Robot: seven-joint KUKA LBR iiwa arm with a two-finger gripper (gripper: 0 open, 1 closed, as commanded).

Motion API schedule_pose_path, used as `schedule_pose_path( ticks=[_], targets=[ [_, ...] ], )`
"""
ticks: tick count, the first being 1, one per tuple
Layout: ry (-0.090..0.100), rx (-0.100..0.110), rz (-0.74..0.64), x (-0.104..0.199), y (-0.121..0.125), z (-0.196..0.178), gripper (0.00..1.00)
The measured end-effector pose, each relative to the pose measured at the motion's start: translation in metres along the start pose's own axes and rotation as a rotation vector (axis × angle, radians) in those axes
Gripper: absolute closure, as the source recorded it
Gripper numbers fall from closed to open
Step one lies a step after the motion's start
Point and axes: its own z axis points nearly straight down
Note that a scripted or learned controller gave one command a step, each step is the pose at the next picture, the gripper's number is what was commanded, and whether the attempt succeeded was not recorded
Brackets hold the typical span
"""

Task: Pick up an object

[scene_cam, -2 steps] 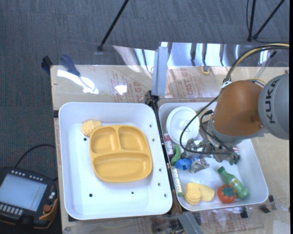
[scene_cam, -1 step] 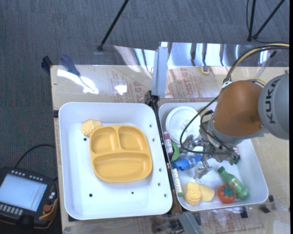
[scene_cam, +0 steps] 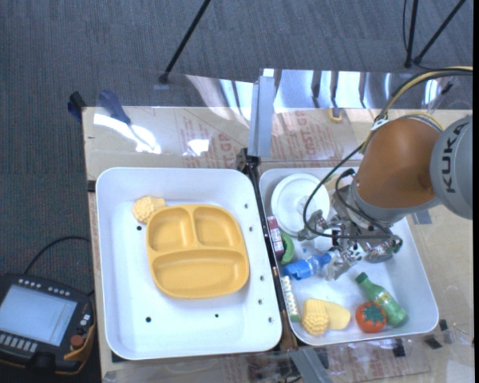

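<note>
One blue bottle (scene_cam: 309, 266) beside jaws

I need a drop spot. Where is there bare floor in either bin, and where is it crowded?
Left bin: bare floor runs below the yellow divided plate toward the near rim, and along the far edge right of the small corn piece. Right bin: crowded. The gripper sits among the blue bottle, white bowl, corn, tomato and green bottle.
</note>
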Motion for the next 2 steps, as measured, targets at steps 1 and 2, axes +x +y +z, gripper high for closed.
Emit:
schedule_pose_path(
  ticks=[1, 2],
  targets=[
    [0.002, 0.000, 0.022, 0.052, -0.041, 0.000, 0.00],
    [0.002, -0.002, 0.054, 0.042, -0.028, 0.001, 0.00]
  ],
)
